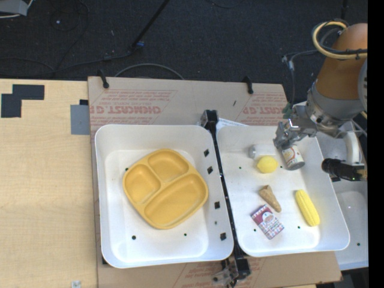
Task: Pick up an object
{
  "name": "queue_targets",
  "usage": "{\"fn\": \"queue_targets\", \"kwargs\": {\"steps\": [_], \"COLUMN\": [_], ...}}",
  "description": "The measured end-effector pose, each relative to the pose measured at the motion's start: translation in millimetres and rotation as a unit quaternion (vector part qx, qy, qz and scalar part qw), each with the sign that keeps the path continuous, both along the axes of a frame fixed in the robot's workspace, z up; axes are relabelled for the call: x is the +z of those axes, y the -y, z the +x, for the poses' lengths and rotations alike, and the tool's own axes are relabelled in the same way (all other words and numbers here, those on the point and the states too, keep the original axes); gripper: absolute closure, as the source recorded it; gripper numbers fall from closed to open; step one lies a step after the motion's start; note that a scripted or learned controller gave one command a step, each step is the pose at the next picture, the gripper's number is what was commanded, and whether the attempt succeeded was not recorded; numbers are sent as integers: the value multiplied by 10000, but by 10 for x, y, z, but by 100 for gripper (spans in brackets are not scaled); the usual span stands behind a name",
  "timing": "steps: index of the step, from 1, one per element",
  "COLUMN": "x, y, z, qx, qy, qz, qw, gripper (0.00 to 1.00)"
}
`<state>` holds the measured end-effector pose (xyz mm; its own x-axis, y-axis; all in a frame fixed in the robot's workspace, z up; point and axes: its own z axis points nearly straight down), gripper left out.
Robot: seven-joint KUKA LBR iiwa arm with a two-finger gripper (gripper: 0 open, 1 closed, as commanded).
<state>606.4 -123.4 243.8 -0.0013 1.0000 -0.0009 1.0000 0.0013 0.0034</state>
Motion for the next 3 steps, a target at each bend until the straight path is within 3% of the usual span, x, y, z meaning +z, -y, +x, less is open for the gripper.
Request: {"fn": "queue_targets", "kwargs": {"steps": [3], "x": [6], "y": [-1341], "z": [-252], "qx": [17], "qy": [-40], "qz": [13], "qw": [10000], "gripper": [100]}}
